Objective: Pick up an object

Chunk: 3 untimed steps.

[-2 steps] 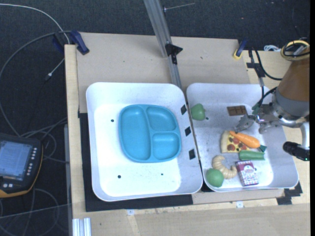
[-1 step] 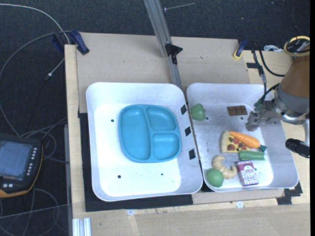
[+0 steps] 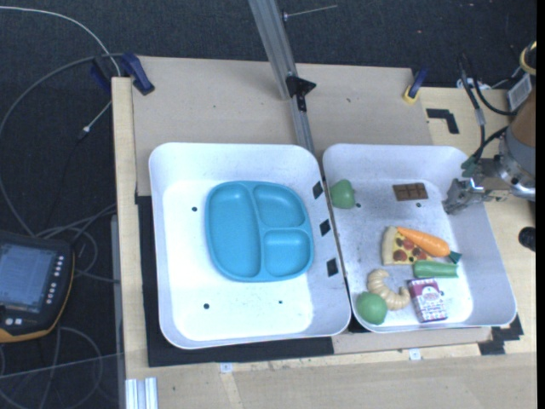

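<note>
Reaching in from the right edge of the camera view: 1 grey arm (image 3: 521,147), seen only in its lowest part, wrist body rounded and pale, cables looping above it. At its left end, the gripper (image 3: 457,196), small and metallic, pointing left and a little downward. Just right of the gripper, the wrist housing; above and right of it, the cable bundle. Finger spacing too small and blurred to judge.
</note>
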### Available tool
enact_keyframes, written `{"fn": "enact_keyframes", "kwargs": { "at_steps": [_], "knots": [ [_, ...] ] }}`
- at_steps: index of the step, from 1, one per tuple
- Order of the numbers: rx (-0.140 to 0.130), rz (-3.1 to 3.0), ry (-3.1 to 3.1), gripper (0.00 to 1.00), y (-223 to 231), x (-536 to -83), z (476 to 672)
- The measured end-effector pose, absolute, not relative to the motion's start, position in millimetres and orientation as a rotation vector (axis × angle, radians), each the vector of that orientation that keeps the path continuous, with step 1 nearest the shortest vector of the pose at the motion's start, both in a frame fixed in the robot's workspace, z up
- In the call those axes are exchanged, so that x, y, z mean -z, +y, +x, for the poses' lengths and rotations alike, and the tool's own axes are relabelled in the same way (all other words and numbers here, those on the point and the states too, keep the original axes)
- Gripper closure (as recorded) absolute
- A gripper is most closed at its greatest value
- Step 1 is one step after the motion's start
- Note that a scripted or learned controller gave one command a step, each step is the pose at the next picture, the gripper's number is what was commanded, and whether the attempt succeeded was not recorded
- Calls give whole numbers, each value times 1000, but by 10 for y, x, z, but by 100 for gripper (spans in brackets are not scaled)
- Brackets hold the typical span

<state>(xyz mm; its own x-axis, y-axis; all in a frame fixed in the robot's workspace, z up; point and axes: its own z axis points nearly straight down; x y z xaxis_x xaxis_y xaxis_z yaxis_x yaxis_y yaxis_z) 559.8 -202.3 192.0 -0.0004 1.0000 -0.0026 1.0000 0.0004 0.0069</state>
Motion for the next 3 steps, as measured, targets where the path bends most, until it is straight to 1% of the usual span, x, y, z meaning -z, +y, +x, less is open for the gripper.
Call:
{"fn": "enact_keyframes", "kwargs": {
  "at_steps": [1, 2, 3],
  "knots": [
    [-5, 2215, 2219, 100, -2025, -2396, 5614],
    [-3, 2216, 2231, 100, -1493, -2494, 5531],
    [0, 2219, 2232, 100, -971, -2372, 5351]
  ]
}}
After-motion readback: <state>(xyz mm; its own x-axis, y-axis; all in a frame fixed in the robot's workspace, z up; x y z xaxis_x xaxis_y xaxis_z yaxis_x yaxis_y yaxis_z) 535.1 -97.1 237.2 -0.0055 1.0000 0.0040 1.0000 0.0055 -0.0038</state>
